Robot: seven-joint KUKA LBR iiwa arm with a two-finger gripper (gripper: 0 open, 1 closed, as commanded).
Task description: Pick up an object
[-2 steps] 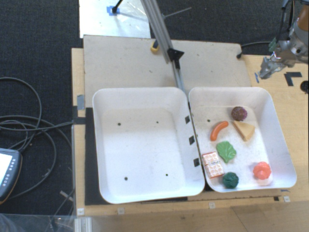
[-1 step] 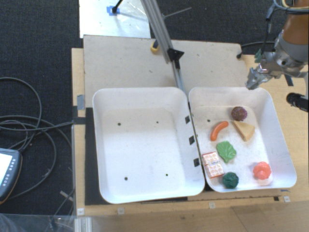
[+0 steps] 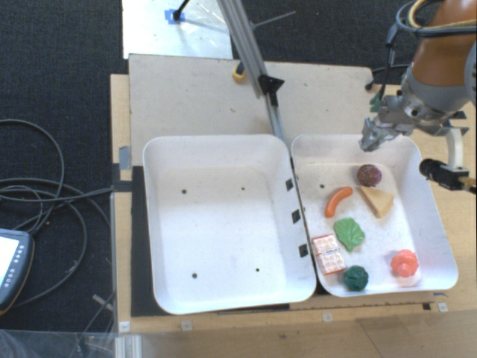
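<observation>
The right bin [image 3: 428,200] holds several toy foods: a dark purple ball [image 3: 369,174], a tan cheese wedge [image 3: 377,200], an orange sausage [image 3: 337,200], a green leaf [image 3: 349,233], a small orange-and-white box [image 3: 328,253], a dark green lump [image 3: 355,277] and a red-orange tomato [image 3: 404,264]. My gripper [image 3: 371,142] hangs over the bin's far edge, above and just behind the purple ball. I see nothing between its fingers.
The left bin [image 3: 160,200] sits beside the right one, sharing a taped divider edge [image 3: 295,215]. A grey pole [image 3: 246,36] slants across the bench behind the bins. Cables and a tablet [image 3: 11,259] lie on the floor at left.
</observation>
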